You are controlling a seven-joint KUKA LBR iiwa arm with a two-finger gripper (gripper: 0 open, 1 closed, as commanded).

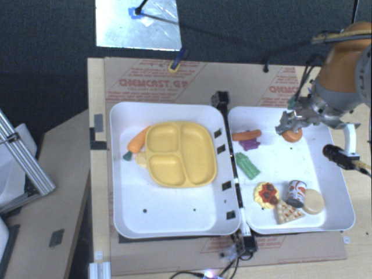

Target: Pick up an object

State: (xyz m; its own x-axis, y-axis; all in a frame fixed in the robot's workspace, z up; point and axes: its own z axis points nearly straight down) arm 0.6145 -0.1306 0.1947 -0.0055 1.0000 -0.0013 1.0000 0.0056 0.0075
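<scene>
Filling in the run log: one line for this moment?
arm: over right bin | end effector: above orange object | grasp: unconfirmed | left bin: yellow tray, carrot

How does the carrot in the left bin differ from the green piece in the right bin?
The carrot is orange and tapered; the green piece is green and blocky. The carrot lies tucked against the yellow divided plate, partly hidden by its rim, while the green piece lies apart from its neighbours, near the bin wall. Their long axes slant in opposite directions. Both are small, elongated toy foods lying flat.
</scene>
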